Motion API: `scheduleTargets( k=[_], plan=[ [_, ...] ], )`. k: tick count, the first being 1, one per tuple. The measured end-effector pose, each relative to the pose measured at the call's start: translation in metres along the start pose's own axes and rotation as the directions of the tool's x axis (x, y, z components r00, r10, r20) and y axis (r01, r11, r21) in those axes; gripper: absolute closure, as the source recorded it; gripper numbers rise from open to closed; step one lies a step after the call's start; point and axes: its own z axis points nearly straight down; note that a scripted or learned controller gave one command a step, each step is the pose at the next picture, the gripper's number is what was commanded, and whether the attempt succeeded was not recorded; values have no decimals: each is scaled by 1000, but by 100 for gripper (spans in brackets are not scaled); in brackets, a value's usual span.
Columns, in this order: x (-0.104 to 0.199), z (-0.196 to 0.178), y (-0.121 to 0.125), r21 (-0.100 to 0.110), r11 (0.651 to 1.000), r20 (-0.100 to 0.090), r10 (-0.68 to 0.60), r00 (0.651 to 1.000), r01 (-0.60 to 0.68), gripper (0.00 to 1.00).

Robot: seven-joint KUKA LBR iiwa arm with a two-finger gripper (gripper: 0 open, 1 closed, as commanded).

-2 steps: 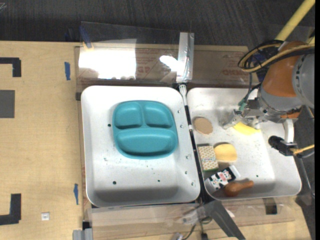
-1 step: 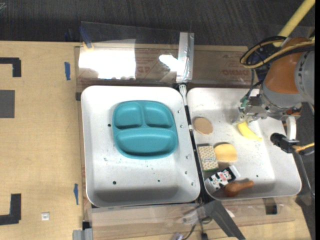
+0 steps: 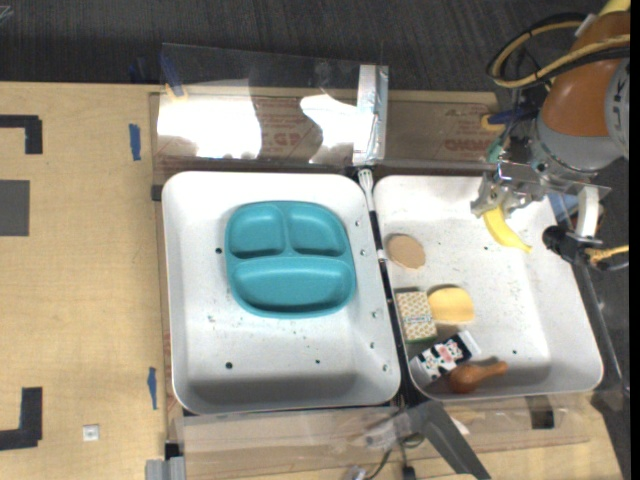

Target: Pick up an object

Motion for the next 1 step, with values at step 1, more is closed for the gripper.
scheduleTargets(
  k=[1],
  plan=[
    [8, -29, 40, 2, 961, 1, -276, 961, 276, 100]
  ],
)
